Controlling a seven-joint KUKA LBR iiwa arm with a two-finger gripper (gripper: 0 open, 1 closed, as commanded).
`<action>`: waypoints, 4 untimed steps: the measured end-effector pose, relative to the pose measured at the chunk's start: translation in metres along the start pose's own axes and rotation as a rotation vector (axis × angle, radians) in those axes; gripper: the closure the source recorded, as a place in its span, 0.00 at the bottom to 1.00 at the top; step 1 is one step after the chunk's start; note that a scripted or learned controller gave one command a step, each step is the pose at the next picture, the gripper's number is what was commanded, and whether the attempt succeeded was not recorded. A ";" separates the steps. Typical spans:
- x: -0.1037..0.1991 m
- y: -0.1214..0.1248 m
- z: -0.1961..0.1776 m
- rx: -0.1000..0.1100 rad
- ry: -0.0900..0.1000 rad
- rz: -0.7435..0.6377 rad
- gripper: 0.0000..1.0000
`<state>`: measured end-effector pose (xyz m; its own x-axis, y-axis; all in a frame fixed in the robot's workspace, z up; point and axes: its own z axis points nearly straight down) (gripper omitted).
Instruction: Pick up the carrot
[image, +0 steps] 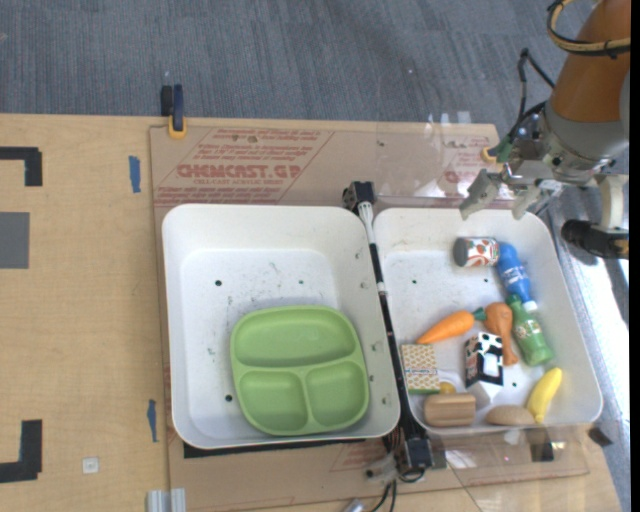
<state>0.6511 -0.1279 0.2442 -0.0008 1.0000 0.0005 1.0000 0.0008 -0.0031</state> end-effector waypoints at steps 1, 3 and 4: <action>-0.016 -0.080 0.083 0.004 0.001 -0.386 0.00; -0.009 -0.113 0.155 -0.017 -0.001 -0.105 0.00; -0.013 -0.111 0.143 -0.025 -0.010 -0.101 1.00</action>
<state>0.5397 -0.1412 0.1020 -0.1013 0.9948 -0.0104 0.9946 0.1015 0.0216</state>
